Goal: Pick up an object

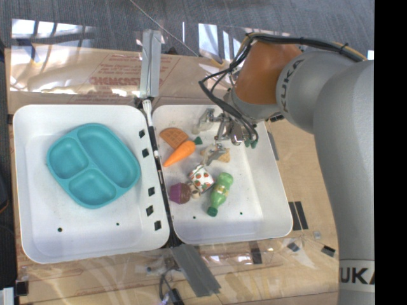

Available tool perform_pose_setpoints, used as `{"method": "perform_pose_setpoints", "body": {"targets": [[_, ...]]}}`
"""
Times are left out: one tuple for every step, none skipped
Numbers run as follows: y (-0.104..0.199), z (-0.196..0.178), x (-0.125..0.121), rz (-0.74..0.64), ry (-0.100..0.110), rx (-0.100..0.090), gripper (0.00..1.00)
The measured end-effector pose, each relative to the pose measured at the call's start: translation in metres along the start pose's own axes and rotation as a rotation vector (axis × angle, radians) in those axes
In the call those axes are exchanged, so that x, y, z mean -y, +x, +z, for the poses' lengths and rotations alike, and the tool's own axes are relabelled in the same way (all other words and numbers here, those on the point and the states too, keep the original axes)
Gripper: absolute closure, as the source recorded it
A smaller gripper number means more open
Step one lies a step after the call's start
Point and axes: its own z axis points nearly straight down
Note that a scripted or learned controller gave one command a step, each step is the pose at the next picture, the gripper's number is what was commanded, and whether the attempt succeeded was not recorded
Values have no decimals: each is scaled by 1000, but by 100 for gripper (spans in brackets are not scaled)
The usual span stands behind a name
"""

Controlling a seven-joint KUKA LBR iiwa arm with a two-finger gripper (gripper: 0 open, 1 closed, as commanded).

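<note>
The right bin [267, 199] holds several toys. An orange carrot [180, 152] lies slantwise beside a brown waffle-like piece [172, 136]. Below them are a white cube with coloured dots [201, 179], a dark purple piece [179, 193] and a green bottle [219, 194] lying tilted. A small tan item [215, 153] rests just under my gripper [220, 132], which hangs over the upper middle of this bin, right of the carrot. Nothing shows as held in it.
The left bin [38, 221] carries a teal divided plate [93, 164]. A grey divider with black clips [154, 170] runs between the bins. My grey arm [337, 107] covers the bench's right side, and cables loop near the wrist.
</note>
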Motion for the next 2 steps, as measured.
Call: {"method": "perform_pose_setpoints", "body": {"targets": [[-3, -13, -2, -7, 1, 6, 100], [-4, -24, -4, -14, 2, 10, 100]]}}
